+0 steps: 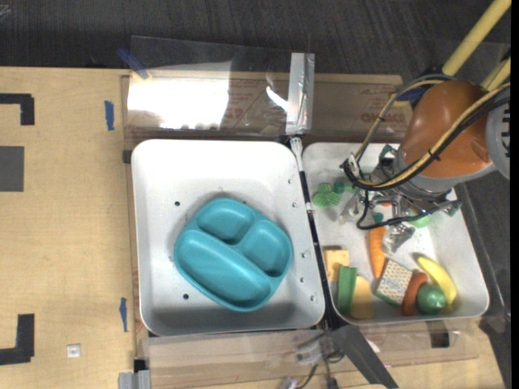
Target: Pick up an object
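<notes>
My gripper (388, 219) hangs low in the right bin (478, 286), under the orange band of the arm and a tangle of black cables. Just below it lies an orange carrot (377, 251). A green leafy toy (328, 195) sits to its left near the bin's divider. Along the bin's front edge lie a yellow block (336, 258), a green pepper piece (347, 287), a speckled cracker (394, 280), a yellow banana (438, 277) and a green ball (432, 301). The wrist hides whatever is directly under the gripper.
The left bin (154, 177) holds a teal divided plate (233, 253) in its middle. A clear plastic sheet and a strip of silver tape (300, 91) stand behind the bins. The arm and its cables cover the right bin's back right corner.
</notes>
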`<move>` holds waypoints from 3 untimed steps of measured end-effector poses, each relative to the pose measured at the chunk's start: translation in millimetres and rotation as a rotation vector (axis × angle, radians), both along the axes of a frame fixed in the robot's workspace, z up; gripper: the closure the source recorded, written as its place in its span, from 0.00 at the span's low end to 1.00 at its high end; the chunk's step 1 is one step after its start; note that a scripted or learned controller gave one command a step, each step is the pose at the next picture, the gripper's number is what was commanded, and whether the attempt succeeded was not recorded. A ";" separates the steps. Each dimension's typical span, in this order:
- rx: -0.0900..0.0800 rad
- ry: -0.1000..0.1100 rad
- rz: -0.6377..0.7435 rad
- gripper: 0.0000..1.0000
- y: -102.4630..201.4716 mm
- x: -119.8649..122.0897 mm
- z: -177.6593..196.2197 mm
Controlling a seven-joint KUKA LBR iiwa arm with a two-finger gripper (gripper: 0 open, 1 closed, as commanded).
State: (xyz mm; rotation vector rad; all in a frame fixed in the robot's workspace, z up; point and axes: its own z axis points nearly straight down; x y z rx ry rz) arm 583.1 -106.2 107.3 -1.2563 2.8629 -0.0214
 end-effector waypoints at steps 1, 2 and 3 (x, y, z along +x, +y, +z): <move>0.007 0.005 -0.078 0.00 -0.7 -26.5 -17.4; 0.010 -0.009 -0.075 1.00 2.9 -22.4 -4.3; 0.011 0.005 0.027 1.00 101.5 -11.5 82.3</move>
